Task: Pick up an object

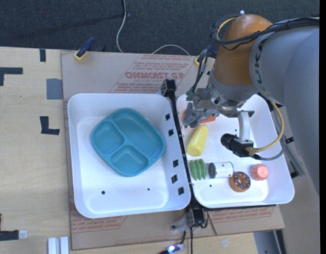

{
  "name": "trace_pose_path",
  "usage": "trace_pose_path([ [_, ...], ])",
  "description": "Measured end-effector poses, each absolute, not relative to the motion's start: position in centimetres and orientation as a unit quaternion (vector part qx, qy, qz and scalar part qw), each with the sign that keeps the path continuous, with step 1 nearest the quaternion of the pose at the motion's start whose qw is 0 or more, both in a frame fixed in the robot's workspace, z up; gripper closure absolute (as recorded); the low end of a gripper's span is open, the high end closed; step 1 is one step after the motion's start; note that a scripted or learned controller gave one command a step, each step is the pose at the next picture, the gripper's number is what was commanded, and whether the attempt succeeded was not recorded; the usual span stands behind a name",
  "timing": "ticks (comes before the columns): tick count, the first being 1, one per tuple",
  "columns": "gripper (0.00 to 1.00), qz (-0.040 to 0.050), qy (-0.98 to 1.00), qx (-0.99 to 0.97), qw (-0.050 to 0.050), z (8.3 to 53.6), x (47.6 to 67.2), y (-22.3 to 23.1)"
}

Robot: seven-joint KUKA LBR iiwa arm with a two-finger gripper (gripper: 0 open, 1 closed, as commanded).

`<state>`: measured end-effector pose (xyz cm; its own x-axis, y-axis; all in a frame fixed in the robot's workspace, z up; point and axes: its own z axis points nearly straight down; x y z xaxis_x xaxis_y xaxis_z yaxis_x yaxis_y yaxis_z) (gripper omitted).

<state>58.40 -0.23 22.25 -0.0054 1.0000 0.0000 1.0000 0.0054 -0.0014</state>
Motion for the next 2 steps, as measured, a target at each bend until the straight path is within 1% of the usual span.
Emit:
trace_pose_path([
  [1, 1.00, -0.0003, -0.710, -0.704, 0.001, 23.3, 58.9, 5.2],
  [2, 1.00, 0.0007, -0.709, -0.705, 0.001, 22.4, 58.7, 9.9],
])
